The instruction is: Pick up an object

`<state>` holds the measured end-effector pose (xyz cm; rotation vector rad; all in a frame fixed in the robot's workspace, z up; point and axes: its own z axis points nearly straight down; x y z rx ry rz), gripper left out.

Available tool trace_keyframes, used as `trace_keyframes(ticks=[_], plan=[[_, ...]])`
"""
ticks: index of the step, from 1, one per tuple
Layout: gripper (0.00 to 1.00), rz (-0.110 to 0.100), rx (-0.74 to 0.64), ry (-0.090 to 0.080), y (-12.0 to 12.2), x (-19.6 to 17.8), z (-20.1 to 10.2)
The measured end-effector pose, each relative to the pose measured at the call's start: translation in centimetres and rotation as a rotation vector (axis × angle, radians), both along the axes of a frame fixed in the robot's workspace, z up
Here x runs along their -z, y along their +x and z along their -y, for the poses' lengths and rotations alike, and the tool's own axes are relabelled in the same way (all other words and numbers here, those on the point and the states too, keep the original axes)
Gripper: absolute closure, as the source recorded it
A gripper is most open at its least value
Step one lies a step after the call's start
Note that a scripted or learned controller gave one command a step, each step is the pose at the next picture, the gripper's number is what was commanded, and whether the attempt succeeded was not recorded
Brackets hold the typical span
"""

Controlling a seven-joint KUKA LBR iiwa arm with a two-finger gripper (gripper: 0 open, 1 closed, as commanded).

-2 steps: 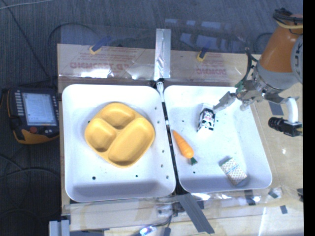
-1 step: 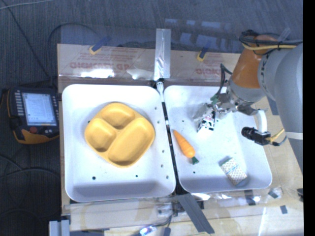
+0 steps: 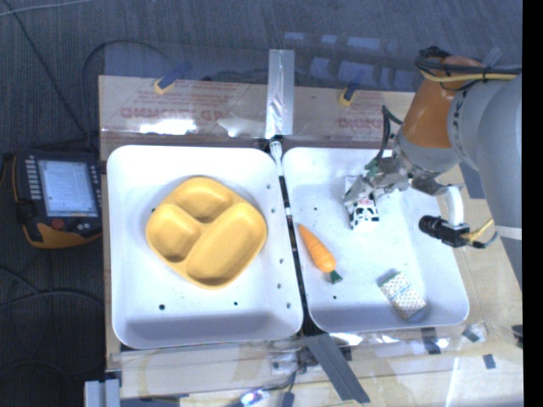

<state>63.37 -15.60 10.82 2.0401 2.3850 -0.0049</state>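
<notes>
One fixed overhead camera, slanted down over both white bins (image 3: 119,227) together.

— Arm position?
— Grey arm (image 3: 496,155) enters from the right, orange band (image 3: 431,113) above the wrist, wrist angled down and leftward.
— Gripper?
— Gripper (image 3: 363,195) low, pointing down-left. Finger spacing cannot be determined from this angle.
</notes>
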Motion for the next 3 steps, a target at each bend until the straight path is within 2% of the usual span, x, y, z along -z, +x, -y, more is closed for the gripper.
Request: trace_keyframes(ticks=[1, 2, 3], plan=[[1.0, -0.001, 0.23, 0.001, 0.1, -1.6, 4.9], [1.0, -0.022, 0.094, -0.001, 2.2, -0.6, 5.7], [1.0, -0.002, 0.289, 0.002, 1.1, -8.7, 0.3]])
